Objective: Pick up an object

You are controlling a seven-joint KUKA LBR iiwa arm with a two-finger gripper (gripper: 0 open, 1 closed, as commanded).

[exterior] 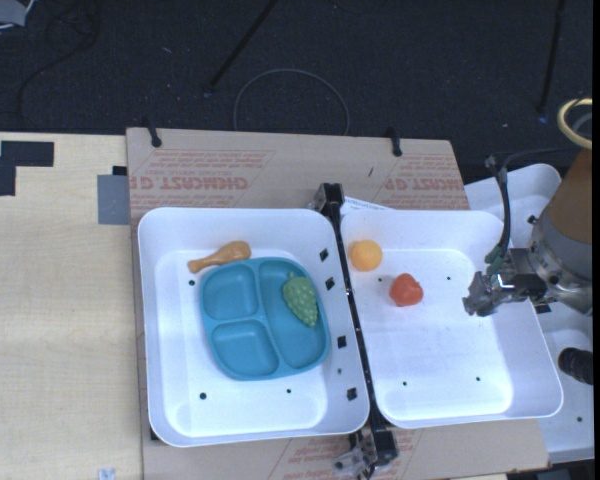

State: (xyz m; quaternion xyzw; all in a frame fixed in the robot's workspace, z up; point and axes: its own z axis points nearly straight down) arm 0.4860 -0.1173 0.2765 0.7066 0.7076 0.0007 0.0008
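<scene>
White plastic forms the two shallow bins: the left bin (170, 368) fills the lower centre of the frame, and the right bin (450, 378) lies against it toward the right edge. A blue divided tray (248, 353) is seen lying flat in the left bin, with a green bumpy toy (301, 299) resting in its right-hand compartment and a tan drumstick-shaped toy (220, 257) just off its upper left corner, on the bin floor.

In the right bin, two small round pieces are found near the upper left corner: an orange ball-like fruit (365, 255) and, just below and to its right, a red strawberry-like toy (406, 290). They lie close together but apart. The gripper (480, 298) is placed over the right side of the same bin, at about the red toy's height and well apart from it.

Both fruits are judged to be light, hollow and fairly stiff plastic, smooth enough to slip or roll when nudged. The red toy is judged the nearer target; it would best be taken across its widest middle, squarely from above.

Whether the jaws are spread or closed cannot be told from this view, and nothing is seen between them.
</scene>
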